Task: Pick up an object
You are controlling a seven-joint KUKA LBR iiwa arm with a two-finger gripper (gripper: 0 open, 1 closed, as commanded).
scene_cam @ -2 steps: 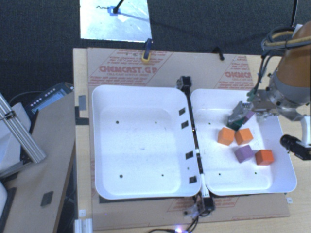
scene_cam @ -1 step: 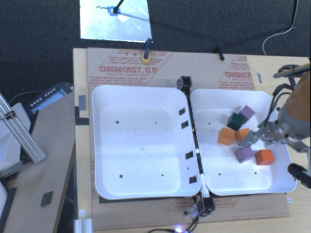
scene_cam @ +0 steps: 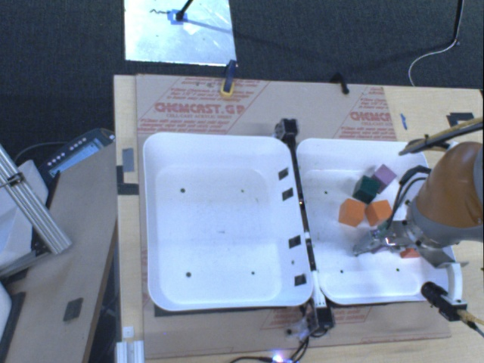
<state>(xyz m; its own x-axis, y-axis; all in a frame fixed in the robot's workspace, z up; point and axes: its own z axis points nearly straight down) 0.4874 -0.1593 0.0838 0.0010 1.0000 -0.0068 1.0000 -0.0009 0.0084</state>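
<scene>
Working big to small: worktop (scene_cam: pixel 189 100) carries two white bins side by side. Left bin (scene_cam: pixel 219 218) matters little for this step; right bin (scene_cam: pixel 340 278) has all the candidates, clustered at its far-right part. Arm (scene_cam: pixel 454 195) reaches in from the right, orange band low over the bin's right side, hiding part of the floor there.

Objs, largest first: two orange blocks, one (scene_cam: pixel 351 212) to the left and the other (scene_cam: pixel 378 212) just beside it on the right, looks like they touch. Dark green block (scene_cam: pixel 368 188) sits just beyond them, purple block (scene_cam: pixel 386 175) just beyond that, right of it. Small red bit (scene_cam: pixel 409 253) peeks out near the wrist, too hidden to ID.

Pincer (scene_cam: pixel 376 244) is low in the bin, near side of the orange pair, tips pointing left. Can't tell how wide it's spread, metal parts blur together. Nothing visibly between the tips, so I judge it holds nothing.

Doing the step well, imo: pick one target, prob. the right-hand orange block since it's nearest. Crowding is the risk, as a tip landing on the seam btwn the two orange blocks would shove both. Better to straddle the free faces, near and far, come straight down, close fully before lifting. Confirm the block rises w/ the tips.
</scene>
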